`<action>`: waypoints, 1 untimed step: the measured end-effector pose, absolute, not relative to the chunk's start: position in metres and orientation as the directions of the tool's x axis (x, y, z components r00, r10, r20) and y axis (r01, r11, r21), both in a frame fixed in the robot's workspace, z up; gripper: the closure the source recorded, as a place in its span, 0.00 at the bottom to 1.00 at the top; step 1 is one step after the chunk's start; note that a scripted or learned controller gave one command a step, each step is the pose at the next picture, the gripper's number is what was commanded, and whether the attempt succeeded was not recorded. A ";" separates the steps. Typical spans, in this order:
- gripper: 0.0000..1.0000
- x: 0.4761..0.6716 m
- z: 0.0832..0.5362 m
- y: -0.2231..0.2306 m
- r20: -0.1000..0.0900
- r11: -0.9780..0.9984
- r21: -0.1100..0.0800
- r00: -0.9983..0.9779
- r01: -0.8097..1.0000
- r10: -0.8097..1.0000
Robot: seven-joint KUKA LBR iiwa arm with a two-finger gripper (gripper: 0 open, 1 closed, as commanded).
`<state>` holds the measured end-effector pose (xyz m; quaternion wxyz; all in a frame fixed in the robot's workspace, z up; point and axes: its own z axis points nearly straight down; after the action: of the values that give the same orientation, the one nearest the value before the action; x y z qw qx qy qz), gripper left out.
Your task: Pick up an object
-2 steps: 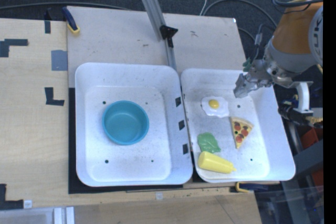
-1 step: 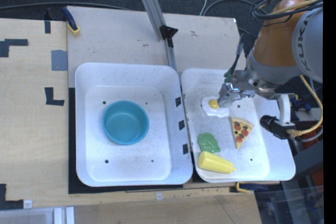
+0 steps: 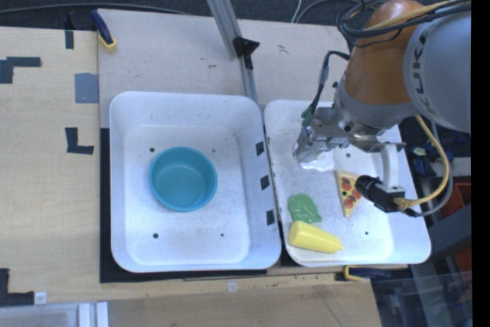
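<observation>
The gripper (image 3: 310, 153) is lowered into the right bin (image 3: 383, 245), near its left wall, in the upper part. It cannot be told whether anything is held, because the wrist hides that area from above.

Three things are seen lower in the same bin: a green piece (image 3: 304, 207), a yellow piece (image 3: 312, 239) just below it, and a pizza slice (image 3: 349, 191) to the right. A blue bowl (image 3: 183, 178) is placed in the left bin (image 3: 130, 119).

The green piece is probably the nearest target, but which object is aimed at cannot be judged. For a good grasp, the gripper should be centred over one object only and brought down straight. The green and yellow pieces are almost touching, so care is needed that only one is taken. The bin wall should be avoided during the descent, and the lift should be made slowly.
</observation>
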<state>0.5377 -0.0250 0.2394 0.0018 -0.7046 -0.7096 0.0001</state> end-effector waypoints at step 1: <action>1.00 0.521 0.225 0.022 0.001 0.006 -0.005 -0.006 1.000 1.000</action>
<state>0.5213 0.0221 0.2254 0.0021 -0.7050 -0.7092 0.0013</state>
